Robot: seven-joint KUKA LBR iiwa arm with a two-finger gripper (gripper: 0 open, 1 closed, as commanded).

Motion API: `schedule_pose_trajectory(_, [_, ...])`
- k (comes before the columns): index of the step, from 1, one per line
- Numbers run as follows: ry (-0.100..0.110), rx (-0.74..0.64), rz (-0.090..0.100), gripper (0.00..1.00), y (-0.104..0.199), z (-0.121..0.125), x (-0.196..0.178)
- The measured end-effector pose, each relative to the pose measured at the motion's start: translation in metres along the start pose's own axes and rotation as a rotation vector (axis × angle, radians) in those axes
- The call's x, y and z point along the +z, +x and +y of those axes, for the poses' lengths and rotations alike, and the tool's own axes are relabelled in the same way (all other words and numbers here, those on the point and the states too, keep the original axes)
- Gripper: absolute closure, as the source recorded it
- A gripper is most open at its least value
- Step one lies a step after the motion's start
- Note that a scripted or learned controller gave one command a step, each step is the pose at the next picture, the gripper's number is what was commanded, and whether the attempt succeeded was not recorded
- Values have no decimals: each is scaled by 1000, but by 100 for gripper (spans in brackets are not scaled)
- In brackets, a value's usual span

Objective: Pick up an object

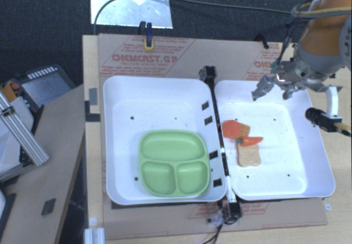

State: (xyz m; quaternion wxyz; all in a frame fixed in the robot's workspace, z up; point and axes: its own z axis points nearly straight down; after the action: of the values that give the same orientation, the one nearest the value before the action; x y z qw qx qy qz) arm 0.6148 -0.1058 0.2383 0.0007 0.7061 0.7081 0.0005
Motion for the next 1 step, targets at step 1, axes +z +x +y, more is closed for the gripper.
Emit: schedule_pose_trajectory(1, [5, 1, 1, 0, 0, 0, 63])
